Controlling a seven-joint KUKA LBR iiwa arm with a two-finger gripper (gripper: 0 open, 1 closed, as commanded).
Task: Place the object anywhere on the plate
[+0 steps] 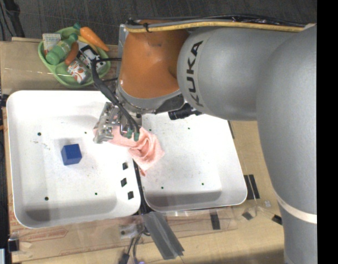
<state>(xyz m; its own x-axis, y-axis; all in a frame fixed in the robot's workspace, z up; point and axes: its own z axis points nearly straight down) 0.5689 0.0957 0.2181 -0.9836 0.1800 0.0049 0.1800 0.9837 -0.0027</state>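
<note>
The claw (120, 126) grips a crumpled pink cloth (142, 146) between its fingers, over the seam between the two white bins (26, 147); the cloth's long axis trails toward the lower right.

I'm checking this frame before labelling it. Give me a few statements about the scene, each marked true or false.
1. A blue cube lies in the left bin. True.
2. A pink cloth lies across the seam between the two bins, just below the gripper. True.
3. The green bowl of toy food stands inside the right bin. False: it stands on the bench beyond the left bin's far edge.
4. The blue cube touches the pink cloth. False: bare bin floor lies between them.
5. The arm's orange band is above the gripper. True.
</note>
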